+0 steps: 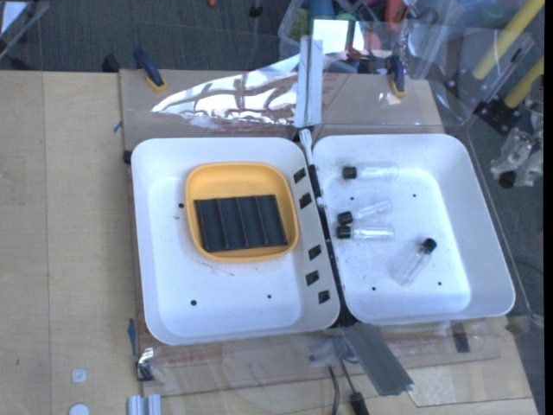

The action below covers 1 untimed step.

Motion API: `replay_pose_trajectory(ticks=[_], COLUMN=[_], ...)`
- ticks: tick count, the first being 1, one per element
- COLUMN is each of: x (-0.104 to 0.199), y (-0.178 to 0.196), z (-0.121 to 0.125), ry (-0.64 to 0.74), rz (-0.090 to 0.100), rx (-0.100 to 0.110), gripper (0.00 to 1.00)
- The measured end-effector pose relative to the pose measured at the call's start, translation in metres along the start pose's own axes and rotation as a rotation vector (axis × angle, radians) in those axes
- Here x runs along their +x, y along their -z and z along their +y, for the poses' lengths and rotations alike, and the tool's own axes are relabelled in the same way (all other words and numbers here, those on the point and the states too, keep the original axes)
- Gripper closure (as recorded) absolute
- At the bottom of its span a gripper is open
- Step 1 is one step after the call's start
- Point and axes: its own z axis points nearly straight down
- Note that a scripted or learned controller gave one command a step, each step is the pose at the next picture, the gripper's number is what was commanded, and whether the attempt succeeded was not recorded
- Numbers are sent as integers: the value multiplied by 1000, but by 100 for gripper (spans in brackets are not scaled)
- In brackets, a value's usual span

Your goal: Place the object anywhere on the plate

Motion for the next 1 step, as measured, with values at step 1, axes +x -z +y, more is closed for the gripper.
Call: replay_pose_trajectory(ticks=[1], x=[-9], y=[-35], z=[-24], ry=[142], rz=[0], rx=[-2], gripper=[100])
